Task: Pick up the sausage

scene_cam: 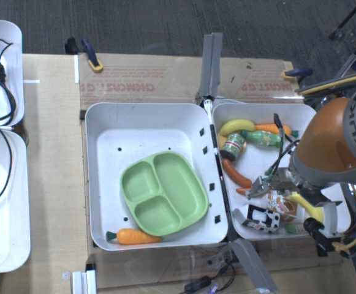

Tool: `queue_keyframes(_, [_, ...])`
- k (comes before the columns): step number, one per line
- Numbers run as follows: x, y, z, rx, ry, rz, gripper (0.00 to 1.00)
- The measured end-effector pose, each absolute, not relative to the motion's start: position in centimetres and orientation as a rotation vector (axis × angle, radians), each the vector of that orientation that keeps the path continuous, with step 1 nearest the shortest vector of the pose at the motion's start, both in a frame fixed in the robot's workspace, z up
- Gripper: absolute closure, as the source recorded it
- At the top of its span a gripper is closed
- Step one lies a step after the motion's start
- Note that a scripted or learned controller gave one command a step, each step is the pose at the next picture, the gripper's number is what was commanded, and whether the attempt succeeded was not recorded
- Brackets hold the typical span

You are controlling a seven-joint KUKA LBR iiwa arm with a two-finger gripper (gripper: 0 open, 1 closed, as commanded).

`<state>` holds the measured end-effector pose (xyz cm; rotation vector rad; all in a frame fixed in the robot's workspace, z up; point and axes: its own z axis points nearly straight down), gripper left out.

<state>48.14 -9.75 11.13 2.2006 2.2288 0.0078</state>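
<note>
So far the sausage is not picked up: it lies on the floor of the right bin, just below a small can. The end effector hangs low just beside its lower end. I cannot tell if it is open or holds anything.

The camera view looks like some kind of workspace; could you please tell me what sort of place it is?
Probably a robot lab bench for pick-up trials: a robot arm reaches over two white bins, one holding toy food such as a banana and a sausage.
</note>
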Motion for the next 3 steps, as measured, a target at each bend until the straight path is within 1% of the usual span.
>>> queue_keyframes(1, [51.3,-9.6,9.2,2.362,2.071,0.001,0.0])
queue_keyframes(2, [51.1,-9.7,10.0,2.366,2.072,-0.005,1.0])
queue_keyframes(3, [56.0,-5.2,22.0,2.334,2.103,-0.005,1.0])
